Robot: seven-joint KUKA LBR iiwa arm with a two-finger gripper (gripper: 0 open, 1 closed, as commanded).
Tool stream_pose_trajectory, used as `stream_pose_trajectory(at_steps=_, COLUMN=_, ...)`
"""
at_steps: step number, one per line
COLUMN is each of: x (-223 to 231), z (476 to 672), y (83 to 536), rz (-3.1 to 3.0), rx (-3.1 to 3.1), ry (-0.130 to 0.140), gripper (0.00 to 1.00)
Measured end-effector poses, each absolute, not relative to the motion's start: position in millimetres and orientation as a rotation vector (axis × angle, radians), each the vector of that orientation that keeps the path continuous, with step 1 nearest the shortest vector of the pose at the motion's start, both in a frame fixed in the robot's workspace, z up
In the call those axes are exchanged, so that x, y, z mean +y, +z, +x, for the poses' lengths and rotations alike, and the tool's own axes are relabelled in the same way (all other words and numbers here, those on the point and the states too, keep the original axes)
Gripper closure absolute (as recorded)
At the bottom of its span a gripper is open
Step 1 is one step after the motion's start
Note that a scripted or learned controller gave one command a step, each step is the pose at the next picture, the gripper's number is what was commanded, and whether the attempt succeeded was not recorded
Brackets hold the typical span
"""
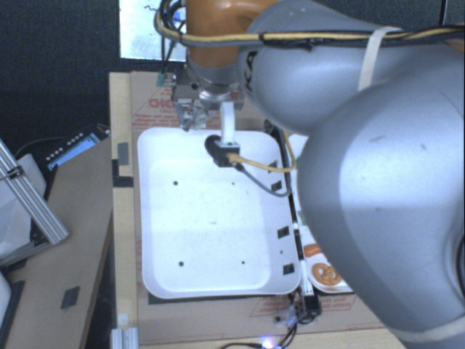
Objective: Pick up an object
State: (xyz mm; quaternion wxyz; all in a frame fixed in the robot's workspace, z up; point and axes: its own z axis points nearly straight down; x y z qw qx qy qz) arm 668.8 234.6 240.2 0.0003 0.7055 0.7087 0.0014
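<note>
While the grey arm sweeps in from the right and covers much of the scene, its end effector hangs over the far rim of the left bin, just under the orange band above the wrist. Whether the end effector is wide or narrow cannot be told from this angle, and nothing can be seen gripped in it. A white post drops from the wrist to a small black block that sits over the bin's far edge, and a yellow cable runs from that block toward the right. The left bin, a shallow white tray with rounded corners, shows a bare floor marked by a few small dark dots. Beside it on the right, the second bin is mostly hidden behind the arm; a sliver near the front holds the objects on offer, a round orange-patterned piece with a smaller orange piece just behind it, both lying well apart from the end effector. Black clips line the seam between the two bins. Both rest on the tan worktop, where a metal rail lies at the left edge.
</note>
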Motion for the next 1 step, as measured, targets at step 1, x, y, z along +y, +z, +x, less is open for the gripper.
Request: stream_pose_trajectory(at_steps=1, x=234.4, z=669.0, y=260.9, rz=2.214, rx=2.227, ry=0.006, gripper=1.00)
